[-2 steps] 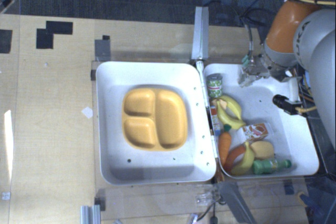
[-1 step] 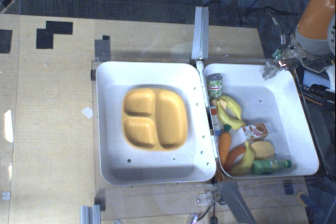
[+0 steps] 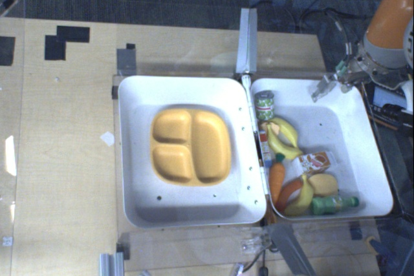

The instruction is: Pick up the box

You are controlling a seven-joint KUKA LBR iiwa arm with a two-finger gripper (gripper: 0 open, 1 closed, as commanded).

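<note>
Since the box (image 3: pixel 315 161) is what you want, find it first: a small orange-and-white carton lying flat in the right bin (image 3: pixel 362 139), its long axis running roughly left to right with a slight tilt. It touches the banana (image 3: pixel 283 136) on its left, and a carrot (image 3: pixel 277 181), a potato (image 3: pixel 325 185) and a green bottle (image 3: pixel 333 204) crowd just below it. Your hand (image 3: pixel 326 84) hovers over the bin's far right corner, well apart from the box, its fingers spread with nothing between them. I judge the box lies down and slightly left of the hand, so you must reach toward the near side.
</note>
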